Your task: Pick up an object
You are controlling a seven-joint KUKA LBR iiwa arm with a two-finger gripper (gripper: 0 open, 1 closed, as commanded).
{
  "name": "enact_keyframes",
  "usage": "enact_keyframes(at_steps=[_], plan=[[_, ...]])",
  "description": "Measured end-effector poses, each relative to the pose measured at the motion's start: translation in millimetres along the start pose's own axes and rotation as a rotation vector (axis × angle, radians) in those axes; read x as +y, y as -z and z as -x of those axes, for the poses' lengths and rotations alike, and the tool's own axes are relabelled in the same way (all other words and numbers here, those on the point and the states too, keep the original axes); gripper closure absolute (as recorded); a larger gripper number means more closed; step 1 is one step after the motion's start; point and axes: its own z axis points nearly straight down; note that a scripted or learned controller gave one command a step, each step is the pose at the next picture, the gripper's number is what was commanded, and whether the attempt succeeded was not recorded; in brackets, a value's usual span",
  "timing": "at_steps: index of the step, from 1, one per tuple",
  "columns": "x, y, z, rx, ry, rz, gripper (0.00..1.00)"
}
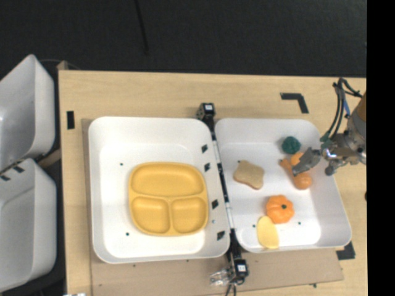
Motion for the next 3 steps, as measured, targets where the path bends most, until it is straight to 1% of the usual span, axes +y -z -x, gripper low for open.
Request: enact_keyframes(at_steps=[1,2,3], plan=[[1.9,4.8,-0.2,-0.003,0.003,0.009,0.00],[-0.8,-41.0,-2.4,-0.002,0.001,0.005,0.00],[2.0,-86.3,-2.8,-0.002,-0.002,0.005,0.00]])
